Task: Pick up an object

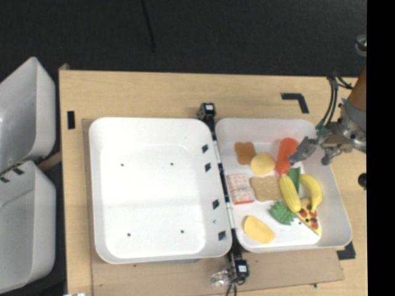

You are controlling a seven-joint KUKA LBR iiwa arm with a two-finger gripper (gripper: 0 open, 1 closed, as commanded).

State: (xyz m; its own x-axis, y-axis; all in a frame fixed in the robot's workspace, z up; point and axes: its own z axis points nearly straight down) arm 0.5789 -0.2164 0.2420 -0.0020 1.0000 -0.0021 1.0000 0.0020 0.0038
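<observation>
White plastic bins sit side by side on the pale wooden desk (154, 94). The left bin (105, 227) has only bare floor showing; the right bin (336, 227) carries a crowd of toy food. At the middle of the right bin lies a yellow lemon (262, 163), with a brown bread piece (245, 152) at its 10 o'clock and an orange carrot (286, 153) at its 3 o'clock. A pink packet (240, 188) lies at the lemon's 7 o'clock, just beside a tan cracker (266, 189). Yellow corn (289, 193) and a banana (311, 190) lie at the bin's 3 o'clock, touching or nearly so. A green broccoli-like piece (281, 213) sits below the corn, a pizza slice (310, 221) at 5 o'clock, and a yellow wedge (259, 229) at 6 o'clock.

The hand (315, 152) hangs over the bin's 2 o'clock corner, its two fingers spread apart with nothing between them. One dark fingertip (302, 150) lies just beside the carrot's upper end; whether it touches cannot be told. The carrot, corn and banana crowd close below the hand.
</observation>
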